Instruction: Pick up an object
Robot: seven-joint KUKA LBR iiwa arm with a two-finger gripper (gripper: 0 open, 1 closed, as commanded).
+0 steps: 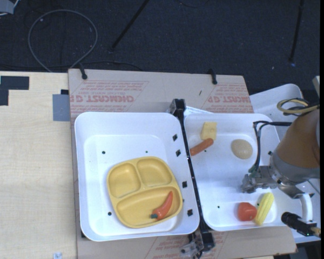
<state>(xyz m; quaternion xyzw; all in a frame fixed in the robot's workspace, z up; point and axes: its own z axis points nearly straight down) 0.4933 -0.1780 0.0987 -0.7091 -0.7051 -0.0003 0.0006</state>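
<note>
The right bin (222, 220) holds a yellow cheese wedge (208, 130), an orange hot dog (201, 147), a beige egg-like object (241, 149), a red tomato (247, 211) and a yellow corn cob (264, 208). My gripper (252, 184) hangs low in the right part of this bin, just above the tomato and corn and below the beige object. Nothing shows between its fingers. In the left bin, a yellow divided plate (130, 181) carries a red chili pepper (163, 206).
The arm's orange band (302, 142) and grey wrist cover the right bin's right edge. A black divider (188, 169) runs between the bins. Cardboard (151, 93) lies under both bins, and a wooden bench surface (27, 161) lies to the left.
</note>
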